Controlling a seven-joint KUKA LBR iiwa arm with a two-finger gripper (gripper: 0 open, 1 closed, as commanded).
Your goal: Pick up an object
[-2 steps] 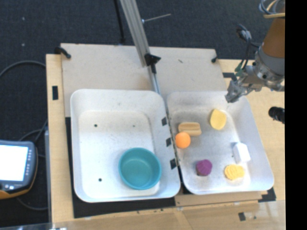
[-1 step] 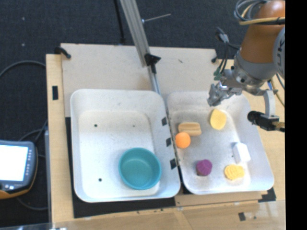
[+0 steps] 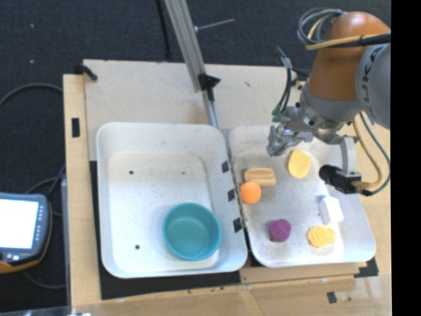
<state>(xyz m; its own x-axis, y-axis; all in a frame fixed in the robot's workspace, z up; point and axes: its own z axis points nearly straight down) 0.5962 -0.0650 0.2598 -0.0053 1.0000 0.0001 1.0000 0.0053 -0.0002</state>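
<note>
Hovering low over the rear of the right bin (image 3: 368, 242): gripper (image 3: 281, 142), grip state impossible to tell, nothing visibly held. Probably lined up for the yellow oval piece (image 3: 299, 164) just beside it, smooth and pale. Nearby in the same bin: tan wooden block (image 3: 259, 176), orange ball (image 3: 250, 193), purple ball (image 3: 279, 230), ridged yellow piece (image 3: 321, 236). Teal bowl (image 3: 191, 231) in the left bin (image 3: 131, 143).

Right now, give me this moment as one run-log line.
gripper: over right bin, holding nothing | nearest: yellow piece | also: tan block, orange ball | left bin: teal bowl
</note>
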